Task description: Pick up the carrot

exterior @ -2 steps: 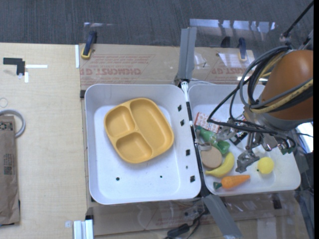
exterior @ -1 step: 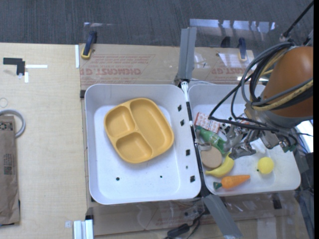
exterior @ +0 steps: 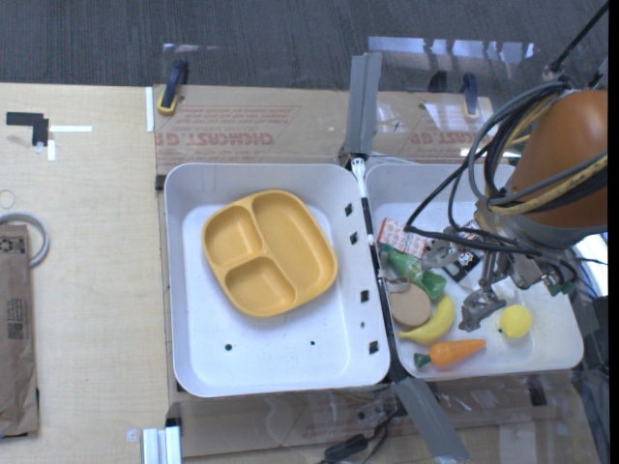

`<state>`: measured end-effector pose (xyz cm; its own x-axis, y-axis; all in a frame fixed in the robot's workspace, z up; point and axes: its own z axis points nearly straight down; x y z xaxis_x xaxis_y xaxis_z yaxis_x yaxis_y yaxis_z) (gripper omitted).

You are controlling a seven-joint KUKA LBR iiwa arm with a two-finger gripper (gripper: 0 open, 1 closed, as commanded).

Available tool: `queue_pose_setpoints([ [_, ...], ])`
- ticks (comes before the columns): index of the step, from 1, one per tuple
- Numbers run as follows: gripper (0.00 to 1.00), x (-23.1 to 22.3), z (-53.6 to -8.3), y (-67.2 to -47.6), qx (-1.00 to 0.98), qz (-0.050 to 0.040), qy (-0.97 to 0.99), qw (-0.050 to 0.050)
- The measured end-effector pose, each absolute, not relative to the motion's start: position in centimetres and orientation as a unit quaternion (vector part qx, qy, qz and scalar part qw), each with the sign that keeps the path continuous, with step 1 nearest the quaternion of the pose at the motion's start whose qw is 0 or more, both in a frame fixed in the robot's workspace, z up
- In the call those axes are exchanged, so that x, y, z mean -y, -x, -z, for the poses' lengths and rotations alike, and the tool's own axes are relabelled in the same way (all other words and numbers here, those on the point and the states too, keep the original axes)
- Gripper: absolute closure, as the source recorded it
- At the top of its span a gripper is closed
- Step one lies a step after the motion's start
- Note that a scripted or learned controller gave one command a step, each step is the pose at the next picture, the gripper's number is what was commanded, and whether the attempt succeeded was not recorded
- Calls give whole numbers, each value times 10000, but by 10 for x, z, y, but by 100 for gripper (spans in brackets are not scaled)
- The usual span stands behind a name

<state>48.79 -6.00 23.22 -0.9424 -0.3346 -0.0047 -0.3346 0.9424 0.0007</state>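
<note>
Lying near the front wall of the right bin [exterior: 571, 356], the carrot [exterior: 455, 353] points its orange tip right and its green end left, just below and slightly left of the gripper [exterior: 481, 309]. The metal fingers [exterior: 476, 312] hang above it, apart from it, with nothing between them; whether they are spread or closed cannot be told, as they blur into one grey shape.

A good grasp would probably mean coming down a little forward and left, centring over the carrot's thick middle and closing across its narrow width, not along its length. A banana [exterior: 432, 323] curves just left of the fingers, almost touching the carrot's upper edge, so a careless descent could nudge it. A lemon [exterior: 515, 321] sits just right of the fingers.

Cables and the orange wrist cover the bin's back right part. Beyond the banana, a brown disc, green leaves and a red packet crowd together, overlapping. The left bin [exterior: 193, 346] holds a yellow plate [exterior: 269, 251].
</note>
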Motion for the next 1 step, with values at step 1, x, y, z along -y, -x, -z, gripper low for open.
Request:
queue_pose_setpoints([
  [1, 0, 81, -433, -509, -9843, -1, 1764, 5],
])
